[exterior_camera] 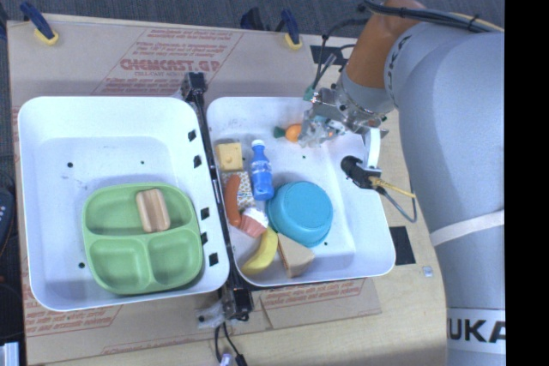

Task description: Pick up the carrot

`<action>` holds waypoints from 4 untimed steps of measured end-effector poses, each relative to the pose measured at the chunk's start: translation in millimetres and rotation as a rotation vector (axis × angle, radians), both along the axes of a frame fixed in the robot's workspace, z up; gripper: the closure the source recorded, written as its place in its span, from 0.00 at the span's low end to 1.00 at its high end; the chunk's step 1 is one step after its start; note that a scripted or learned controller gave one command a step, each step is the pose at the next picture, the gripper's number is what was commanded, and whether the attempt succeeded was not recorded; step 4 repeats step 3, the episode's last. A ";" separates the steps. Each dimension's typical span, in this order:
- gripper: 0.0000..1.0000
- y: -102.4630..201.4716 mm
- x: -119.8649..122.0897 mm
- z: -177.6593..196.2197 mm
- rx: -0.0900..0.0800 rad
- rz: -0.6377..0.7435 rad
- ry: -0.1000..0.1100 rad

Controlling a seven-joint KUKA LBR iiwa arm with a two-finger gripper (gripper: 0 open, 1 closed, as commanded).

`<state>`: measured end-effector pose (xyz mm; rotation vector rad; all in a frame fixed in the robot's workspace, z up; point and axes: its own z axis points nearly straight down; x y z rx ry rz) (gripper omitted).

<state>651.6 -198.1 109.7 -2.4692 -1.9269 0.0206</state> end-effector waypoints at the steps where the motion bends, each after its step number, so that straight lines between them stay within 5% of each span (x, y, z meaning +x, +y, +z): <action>1: 1.00 2.4 -37.2 -19.1 0.006 0.280 -0.005; 2: 0.00 1.7 -37.1 -18.6 0.005 0.280 -0.006; 3: 0.00 -9.0 6.7 -16.5 0.005 0.482 -0.011; 4: 0.00 -9.0 6.7 -16.5 0.005 0.482 -0.011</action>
